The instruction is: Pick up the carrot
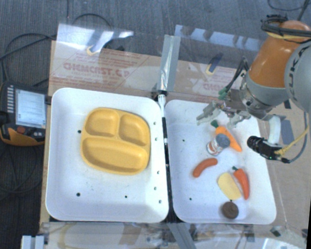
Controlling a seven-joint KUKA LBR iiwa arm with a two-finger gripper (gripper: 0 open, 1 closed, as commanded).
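Two carrots lie in the right bin (pixel 186 199). One orange carrot (pixel 229 139) lies near the bin's far side, its green top pointing up-left. A redder carrot (pixel 242 183) lies nearer the front right, beside a pale yellow piece (pixel 227 185). My gripper (pixel 220 116) hangs over the far part of the right bin, just above the green top of the first carrot. It is open, its two grey fingers (pixel 205 115) spread apart with nothing held between them.
A small grey and white can (pixel 215 146) touches the first carrot. A red sausage (pixel 204 167) and a brown round piece (pixel 230 210) also lie in the right bin. The left bin (pixel 60 194) holds a yellow divided plate (pixel 116 140).
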